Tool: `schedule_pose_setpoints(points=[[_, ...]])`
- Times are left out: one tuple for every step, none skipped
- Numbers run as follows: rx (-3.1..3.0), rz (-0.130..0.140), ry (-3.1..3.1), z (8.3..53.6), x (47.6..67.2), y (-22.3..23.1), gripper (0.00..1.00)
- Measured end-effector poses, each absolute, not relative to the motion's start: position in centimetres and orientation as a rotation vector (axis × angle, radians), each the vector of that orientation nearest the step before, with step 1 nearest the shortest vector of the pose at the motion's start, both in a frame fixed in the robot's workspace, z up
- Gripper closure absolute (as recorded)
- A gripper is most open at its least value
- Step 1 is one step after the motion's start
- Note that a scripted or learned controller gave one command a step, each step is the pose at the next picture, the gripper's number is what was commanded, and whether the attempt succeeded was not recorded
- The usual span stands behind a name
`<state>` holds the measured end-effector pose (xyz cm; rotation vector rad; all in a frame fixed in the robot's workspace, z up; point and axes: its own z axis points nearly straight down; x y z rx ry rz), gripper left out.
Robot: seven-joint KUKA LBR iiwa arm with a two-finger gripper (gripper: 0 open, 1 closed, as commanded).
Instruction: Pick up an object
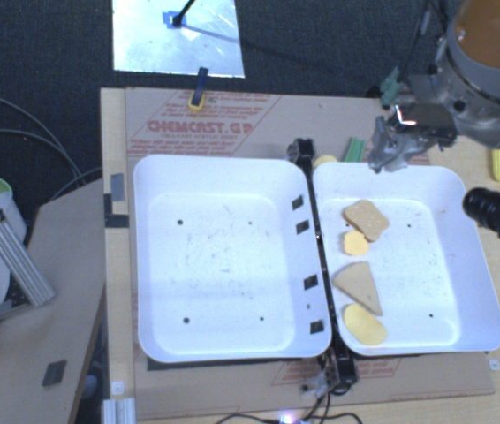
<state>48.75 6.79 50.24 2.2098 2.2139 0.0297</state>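
Hovering above the right shallow white bin's (462, 263) far rim, the gripper (391, 159) — finger state unreadable — must next descend toward the tan bread-like slice (366, 218).

One camera hangs fixed above the bench (232, 117), looking down at a slant. It takes in both white bins (219, 263) whole, with dark carpet (38, 51) beyond the far edge. The arm (488, 34) enters from the right.

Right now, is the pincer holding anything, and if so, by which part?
Nothing is visibly held. The pincer hangs above the far rim of the right bin, apart from the four food pieces lying near that bin's left side.
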Motion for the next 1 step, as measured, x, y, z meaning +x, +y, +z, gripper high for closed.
schedule_pose_setpoints(points=[[2.215, 0.001, 2.227, 45.26, 48.67, 9.91, 1.0]])
